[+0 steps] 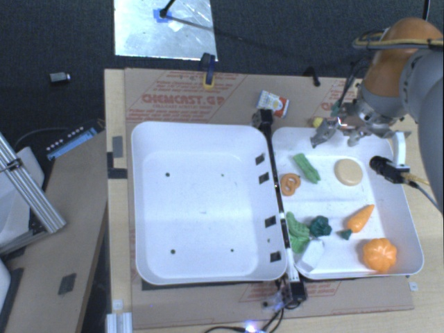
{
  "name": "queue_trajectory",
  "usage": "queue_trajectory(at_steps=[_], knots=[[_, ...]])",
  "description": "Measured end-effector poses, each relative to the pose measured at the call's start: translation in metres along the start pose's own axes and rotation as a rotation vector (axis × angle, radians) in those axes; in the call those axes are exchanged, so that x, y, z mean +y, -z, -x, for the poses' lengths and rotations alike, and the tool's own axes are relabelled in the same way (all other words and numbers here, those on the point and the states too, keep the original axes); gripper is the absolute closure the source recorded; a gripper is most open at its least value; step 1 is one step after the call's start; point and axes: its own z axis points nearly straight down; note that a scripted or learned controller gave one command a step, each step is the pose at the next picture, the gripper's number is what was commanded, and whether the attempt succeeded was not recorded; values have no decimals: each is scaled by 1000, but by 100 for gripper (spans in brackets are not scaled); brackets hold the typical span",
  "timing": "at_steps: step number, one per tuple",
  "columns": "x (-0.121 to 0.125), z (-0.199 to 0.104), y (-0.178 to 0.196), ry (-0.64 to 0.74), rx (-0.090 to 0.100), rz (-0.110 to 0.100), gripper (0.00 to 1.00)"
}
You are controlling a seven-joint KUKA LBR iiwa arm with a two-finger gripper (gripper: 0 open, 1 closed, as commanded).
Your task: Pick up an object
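Now hovering over the right bin (pixel 409 220) back edge, gripper (pixel 338 134) spread open, holding nothing — best dropped straight onto the green pod (pixel 305 167) just below, fingers straddling its narrow width — clear of the cream disc (pixel 349 171).

We see the gripper (pixel 338 133) at two o'clock, above the right bin's (pixel 402 214) far rim, its two fingers spread with nothing between them. In that bin lie a green pod (pixel 305 167), a pretzel (pixel 290 183), a cream disc (pixel 349 171), a carrot (pixel 360 218), broccoli (pixel 320 225) and, at five o'clock, an orange (pixel 379 253). The left bin (pixel 201 203) sits beside it.
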Motion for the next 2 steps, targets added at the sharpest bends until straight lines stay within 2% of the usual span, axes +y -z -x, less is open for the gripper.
queue_trajectory(at_steps=[1, 2], knots=[[-3, -42, -71, 8, 5, -11, 0], [0, -39, -55, 8, 2, -3, 100]])
